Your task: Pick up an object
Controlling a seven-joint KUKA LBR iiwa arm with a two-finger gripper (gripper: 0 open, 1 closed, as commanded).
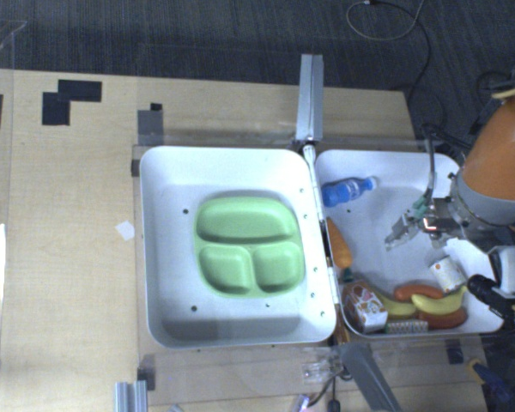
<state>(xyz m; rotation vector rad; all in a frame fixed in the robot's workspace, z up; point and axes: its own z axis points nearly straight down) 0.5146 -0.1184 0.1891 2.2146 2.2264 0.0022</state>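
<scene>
The wooden bench (69,273) is the biggest thing. Two white bins sit on it side by side. The left bin (163,230) is a bit bigger than the right bin (386,166).

The grey arm (498,157) with its orange band comes in from the right, over the right bin.

A green tray (249,243) with three parts lies flat in the middle of the left bin.

The claw (401,232) is over the bare white floor in the middle of the right bin. It points down and to the left. I cannot tell if it is wide or narrow.

All the things to pick up are in the right bin. A blue bottle (348,190) lies on its side near the top left corner. A yellow banana (436,300) lies by the bottom wall, touching a red long thing (409,292). A round packet (365,305) sits in the bottom left corner. An orange thing (338,247) lies along the left wall. A small white thing (447,273) sits just above the banana, near the claw.
</scene>
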